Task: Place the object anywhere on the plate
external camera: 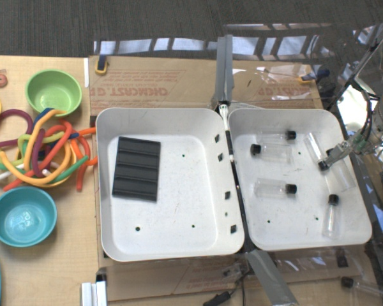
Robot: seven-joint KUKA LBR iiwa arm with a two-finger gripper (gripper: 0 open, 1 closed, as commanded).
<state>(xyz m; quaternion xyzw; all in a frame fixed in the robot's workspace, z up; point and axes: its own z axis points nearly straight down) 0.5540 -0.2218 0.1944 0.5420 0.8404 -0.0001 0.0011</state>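
Observation:
The plate is a black ribbed rectangle (pixel 136 168) lying flat in the left part of the left white bin (pixel 198 234). Several clear vials with black caps lie scattered in the right bin (pixel 354 231): one at the back (pixel 277 136), one just in front of it (pixel 274 151), one mid-bin (pixel 271 187), and one by the front right corner (pixel 330 217). A grey, black-tipped piece (pixel 335 155) slants over the bin's right side. It leads to the gripper (pixel 359 144) at the right rim, among wires; only a blurred part of it is visible.
Left of the bins, the wooden bench holds a green bowl (pixel 53 92), a teal bowl (pixel 23 215) and a tangle of coloured cords (pixel 46 152). Flattened cardboard (pixel 156 85) lies under and behind the bins. A metal frame (pixel 281 43) stands at the back right.

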